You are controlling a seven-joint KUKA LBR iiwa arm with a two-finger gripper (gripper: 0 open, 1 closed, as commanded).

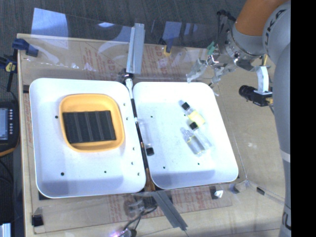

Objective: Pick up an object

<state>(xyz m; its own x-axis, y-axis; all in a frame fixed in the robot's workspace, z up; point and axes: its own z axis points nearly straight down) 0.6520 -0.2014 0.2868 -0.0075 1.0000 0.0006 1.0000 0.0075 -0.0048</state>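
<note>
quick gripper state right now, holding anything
gripper: open, holding nothing, raised above the far edge of the right bin.

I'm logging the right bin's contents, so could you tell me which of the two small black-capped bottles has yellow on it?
The yellow bottle, the one lying nearer the bin's far edge. The clear bottle just below it shows no colour.

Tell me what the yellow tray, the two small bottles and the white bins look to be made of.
Yellow tray: seemingly matte moulded plastic, with rounded corners; its dark ribbed insert looks like rubber or plastic. Two small bottles: clear glass or plastic, see-through bodies with black caps; which one cannot be told. White bins: probably smooth formed plastic, given soft sheen and rounded rims.
</note>
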